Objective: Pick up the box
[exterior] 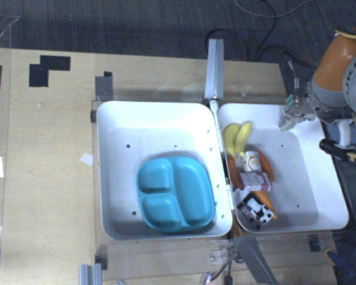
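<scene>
Gripper (pixel 292 116) at 1 o'clock of right bin (pixel 320 218), over the bin's far rim; fingers too small and blurred, cannot tell apart or together. Nothing seen between them.

Box (pixel 255 181), small, pink-and-white label, in right bin near its left wall, roughly 9 o'clock of bin centre. Crowded: banana (pixel 237 138) at 12 o'clock of box, can (pixel 250 161) touching box's far edge, orange vegetable pieces (pixel 267 170) along box's 3 o'clock side, black-and-white patterned item (pixel 253 211) at 6 o'clock, near the bin's front-left corner. Cluster hugs the divider wall between bins; little room on box's 9 o'clock side.

Open floor in right bin from centre out to 3 o'clock and 5 o'clock; gripper well apart from box, at box's 1 o'clock.

Left bin (pixel 115 159): blue three-compartment tray (pixel 175 193) sits toward 5 o'clock, near front rim and right wall; far half and left side of bin bare.

Surface (pixel 41 177) bare at 9 o'clock of the bins; black marks (pixel 47 70) at its 10 o'clock corner.
</scene>
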`<state>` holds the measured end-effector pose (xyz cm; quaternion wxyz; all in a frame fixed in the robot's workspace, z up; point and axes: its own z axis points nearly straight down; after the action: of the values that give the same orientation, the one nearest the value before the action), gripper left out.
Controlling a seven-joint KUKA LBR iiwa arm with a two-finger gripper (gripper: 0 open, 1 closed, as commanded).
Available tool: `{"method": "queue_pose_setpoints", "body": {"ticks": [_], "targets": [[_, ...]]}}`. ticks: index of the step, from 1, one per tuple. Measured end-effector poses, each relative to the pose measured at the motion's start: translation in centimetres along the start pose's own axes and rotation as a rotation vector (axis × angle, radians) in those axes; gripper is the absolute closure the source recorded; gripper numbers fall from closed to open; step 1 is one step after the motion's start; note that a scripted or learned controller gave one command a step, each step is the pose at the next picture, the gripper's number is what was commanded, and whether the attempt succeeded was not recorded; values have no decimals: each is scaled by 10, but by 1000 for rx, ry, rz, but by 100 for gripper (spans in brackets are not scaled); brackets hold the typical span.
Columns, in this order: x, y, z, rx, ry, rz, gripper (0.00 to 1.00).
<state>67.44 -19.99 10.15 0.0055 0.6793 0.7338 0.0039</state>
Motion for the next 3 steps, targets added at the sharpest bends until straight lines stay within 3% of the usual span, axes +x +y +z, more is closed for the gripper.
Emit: {"method": "queue_pose_setpoints", "body": {"ticks": [1, 2, 3], "targets": [[27, 1, -176, 4, -1, 199, 100], [33, 2, -282, 4, -1, 159, 100], [32, 2, -287, 7, 0, 240, 100]]}}
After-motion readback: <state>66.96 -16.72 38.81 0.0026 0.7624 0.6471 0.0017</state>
